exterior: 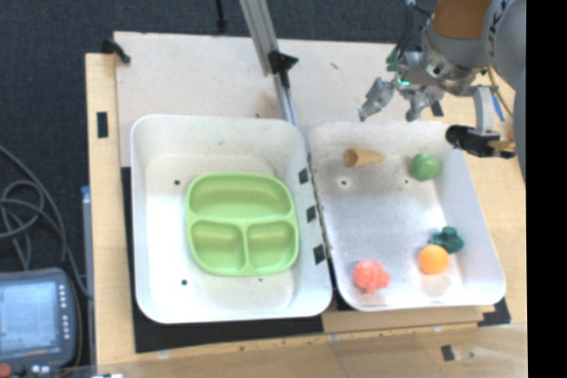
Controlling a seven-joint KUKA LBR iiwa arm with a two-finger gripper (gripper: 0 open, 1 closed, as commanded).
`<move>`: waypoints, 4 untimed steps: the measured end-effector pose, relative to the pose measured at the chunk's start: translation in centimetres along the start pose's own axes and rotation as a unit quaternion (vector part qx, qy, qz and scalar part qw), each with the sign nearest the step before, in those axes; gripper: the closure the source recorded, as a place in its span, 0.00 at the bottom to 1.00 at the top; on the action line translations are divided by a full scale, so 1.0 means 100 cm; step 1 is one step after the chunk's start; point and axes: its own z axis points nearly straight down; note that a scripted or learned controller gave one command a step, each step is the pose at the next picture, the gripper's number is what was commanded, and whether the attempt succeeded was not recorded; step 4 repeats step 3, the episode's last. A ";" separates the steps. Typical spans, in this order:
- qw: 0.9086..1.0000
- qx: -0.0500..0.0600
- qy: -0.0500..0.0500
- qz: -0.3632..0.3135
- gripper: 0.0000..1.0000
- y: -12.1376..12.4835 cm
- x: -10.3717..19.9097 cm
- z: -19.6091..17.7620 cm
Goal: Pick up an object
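Pincer open, poised above right bin rim.

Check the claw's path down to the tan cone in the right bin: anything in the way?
Nothing visible blocks it. The claw hangs above the far rim of the right white bin, and the small tan cone lies just below it on bare bin floor. The round green ball sits apart to the cone's right.

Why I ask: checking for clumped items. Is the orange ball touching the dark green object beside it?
Cannot tell. In the camera view the orange ball sits right below the dark green object with no visible gap, but they may merely overlap.
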 end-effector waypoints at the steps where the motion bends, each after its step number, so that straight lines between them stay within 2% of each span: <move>1: 1.000 0.002 0.001 -0.001 0.00 0.002 0.005 0.044; 3: 1.000 0.003 0.000 -0.001 0.00 0.008 0.010 0.149; 4: 1.000 0.003 0.000 -0.001 0.00 0.008 0.010 0.149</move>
